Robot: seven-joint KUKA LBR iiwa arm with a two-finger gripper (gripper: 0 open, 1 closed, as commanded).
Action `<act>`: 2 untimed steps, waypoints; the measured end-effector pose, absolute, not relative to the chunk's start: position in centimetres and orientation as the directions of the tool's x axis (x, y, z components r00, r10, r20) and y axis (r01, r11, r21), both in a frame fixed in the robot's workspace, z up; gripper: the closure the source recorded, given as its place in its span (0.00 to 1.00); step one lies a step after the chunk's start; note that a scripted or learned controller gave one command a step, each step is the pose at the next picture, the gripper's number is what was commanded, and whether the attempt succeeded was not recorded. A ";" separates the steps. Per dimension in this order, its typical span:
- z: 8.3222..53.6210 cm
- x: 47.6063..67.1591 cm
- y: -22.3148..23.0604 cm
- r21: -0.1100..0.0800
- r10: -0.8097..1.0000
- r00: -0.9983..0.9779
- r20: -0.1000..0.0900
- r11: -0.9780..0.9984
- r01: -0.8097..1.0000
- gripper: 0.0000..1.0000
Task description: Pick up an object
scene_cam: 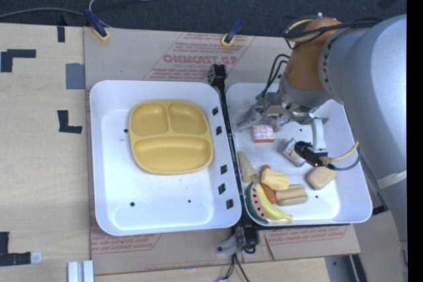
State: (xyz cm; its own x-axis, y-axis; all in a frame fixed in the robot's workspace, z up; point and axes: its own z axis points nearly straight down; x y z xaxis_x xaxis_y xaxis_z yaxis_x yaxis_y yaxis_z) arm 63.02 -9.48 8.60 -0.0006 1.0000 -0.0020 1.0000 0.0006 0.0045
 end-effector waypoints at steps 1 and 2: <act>8.5 66.9 -9.4 0.002 1.000 -0.001 -0.001 0.001 1.000 0.00; 8.5 66.9 -9.4 0.001 1.000 -0.002 -0.001 0.002 1.000 0.00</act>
